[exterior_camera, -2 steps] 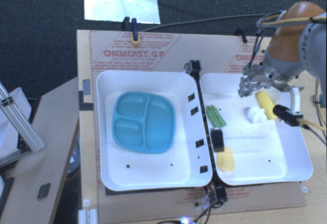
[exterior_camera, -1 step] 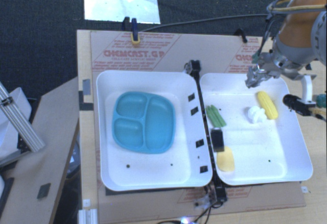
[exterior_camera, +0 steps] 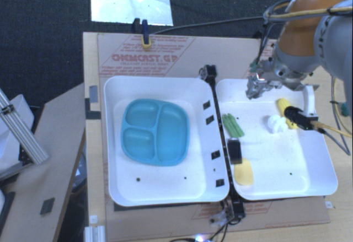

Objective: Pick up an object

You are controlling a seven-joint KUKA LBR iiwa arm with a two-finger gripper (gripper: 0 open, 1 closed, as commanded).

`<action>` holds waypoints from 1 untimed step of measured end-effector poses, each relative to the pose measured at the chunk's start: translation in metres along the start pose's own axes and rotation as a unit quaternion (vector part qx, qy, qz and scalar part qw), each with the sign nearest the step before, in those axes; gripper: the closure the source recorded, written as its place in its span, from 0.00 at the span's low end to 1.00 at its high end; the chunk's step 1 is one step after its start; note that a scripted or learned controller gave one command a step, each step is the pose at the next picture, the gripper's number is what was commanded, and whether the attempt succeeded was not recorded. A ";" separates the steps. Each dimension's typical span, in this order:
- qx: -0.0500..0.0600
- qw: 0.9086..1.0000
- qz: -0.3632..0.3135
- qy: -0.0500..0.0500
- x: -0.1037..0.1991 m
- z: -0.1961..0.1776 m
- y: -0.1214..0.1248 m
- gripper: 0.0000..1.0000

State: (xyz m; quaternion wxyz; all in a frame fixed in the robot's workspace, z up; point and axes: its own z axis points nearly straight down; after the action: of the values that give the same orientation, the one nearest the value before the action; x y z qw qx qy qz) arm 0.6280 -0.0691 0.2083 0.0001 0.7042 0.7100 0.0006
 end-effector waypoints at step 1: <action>0.000 1.000 0.000 0.000 0.048 -0.012 -0.020 1.00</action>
State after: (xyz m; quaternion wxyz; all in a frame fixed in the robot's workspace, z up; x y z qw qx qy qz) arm 0.6073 -0.0212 0.2201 -0.0005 0.7041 0.7101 0.0006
